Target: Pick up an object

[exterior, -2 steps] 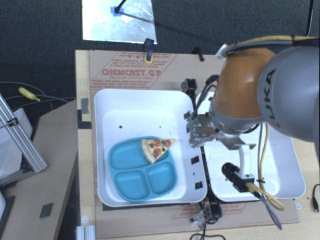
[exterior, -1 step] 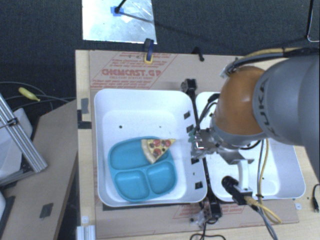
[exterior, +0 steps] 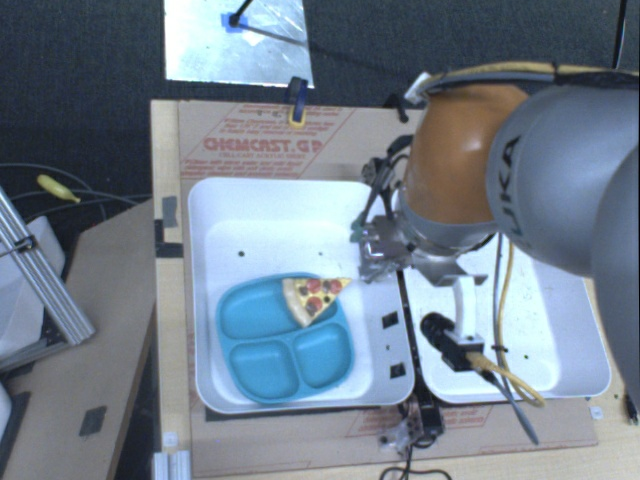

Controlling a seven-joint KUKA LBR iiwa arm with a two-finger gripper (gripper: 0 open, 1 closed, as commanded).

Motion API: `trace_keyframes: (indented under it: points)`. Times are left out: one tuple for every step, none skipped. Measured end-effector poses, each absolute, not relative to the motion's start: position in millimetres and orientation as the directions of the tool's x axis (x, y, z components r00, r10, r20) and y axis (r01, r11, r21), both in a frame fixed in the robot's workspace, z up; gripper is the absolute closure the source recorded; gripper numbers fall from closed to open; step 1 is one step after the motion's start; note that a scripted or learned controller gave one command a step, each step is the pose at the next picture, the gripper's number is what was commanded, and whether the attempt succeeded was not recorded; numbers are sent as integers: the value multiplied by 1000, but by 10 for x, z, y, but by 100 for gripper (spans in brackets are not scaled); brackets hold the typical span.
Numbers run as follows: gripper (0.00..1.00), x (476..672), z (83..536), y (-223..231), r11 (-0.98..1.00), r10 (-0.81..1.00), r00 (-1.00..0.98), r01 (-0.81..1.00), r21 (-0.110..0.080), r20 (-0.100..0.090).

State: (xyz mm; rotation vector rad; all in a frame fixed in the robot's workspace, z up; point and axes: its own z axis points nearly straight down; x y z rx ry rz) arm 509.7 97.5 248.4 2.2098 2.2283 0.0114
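The hand (exterior: pixel 375 253), its grip impossible to judge, hangs at the left bin's (exterior: pixel 250 203) right rim; descending there risks striking the rim, missing the pizza slice (exterior: pixel 312 296) on the blue plate (exterior: pixel 280 343).

Even, fairly bright overhead light fills the 2 shallow white plastic bins (exterior: pixel 300 218), whose floors show soft, faint shadows. The crinkled silver foil sheet (exterior: pixel 238 28) at the top throws back pale glare. The large grey arm with its orange band (exterior: pixel 470 158) sits close to the lens and looks soft. The dark carpeted floor (exterior: pixel 70 68) appears grainy, and fine detail is smeared throughout.
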Motion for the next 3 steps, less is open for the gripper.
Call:
trace_keyframes:
  points:
    - [100, 4828, 1315, 1120, 2, 1000, -2, 1000, -12, -1]
    - [100, 5819, 1339, 1724, 8, 1000, -8, 1000, 9, 3]
    - [100, 6733, 2963, 1707, 5, 1000, -5, 1000, 25, 4]
